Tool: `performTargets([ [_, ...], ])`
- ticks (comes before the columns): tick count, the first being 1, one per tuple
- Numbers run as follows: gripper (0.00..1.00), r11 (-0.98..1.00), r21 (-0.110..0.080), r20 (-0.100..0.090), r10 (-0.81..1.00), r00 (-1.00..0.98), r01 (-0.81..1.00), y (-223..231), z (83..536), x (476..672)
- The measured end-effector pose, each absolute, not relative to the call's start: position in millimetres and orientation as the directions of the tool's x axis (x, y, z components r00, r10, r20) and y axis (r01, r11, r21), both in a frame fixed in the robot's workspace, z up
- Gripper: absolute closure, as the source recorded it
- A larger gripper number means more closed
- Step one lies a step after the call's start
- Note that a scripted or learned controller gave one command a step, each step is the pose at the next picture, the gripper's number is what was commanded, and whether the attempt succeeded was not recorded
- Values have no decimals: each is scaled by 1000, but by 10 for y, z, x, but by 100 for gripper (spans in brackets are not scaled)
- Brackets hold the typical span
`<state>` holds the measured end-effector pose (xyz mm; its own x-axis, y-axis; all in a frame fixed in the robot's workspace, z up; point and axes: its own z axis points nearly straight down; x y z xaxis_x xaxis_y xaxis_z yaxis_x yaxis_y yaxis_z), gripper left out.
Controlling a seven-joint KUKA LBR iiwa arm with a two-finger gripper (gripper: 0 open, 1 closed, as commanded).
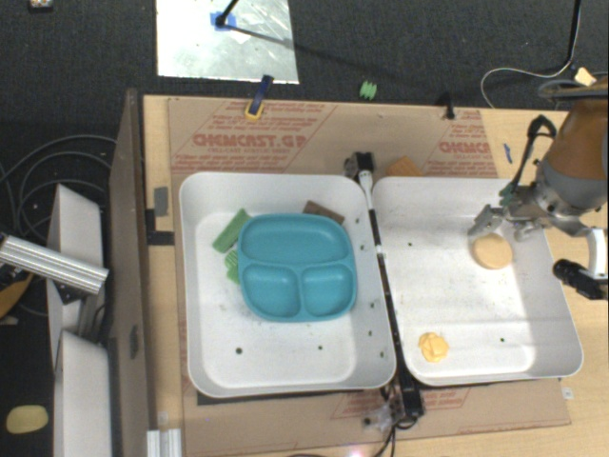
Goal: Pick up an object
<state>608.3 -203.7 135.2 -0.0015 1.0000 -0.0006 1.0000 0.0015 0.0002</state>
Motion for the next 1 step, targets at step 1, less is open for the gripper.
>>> performTargets([
  [1,0,2,0,-1,1000,-2,1000,-2062,1098,6076],
])
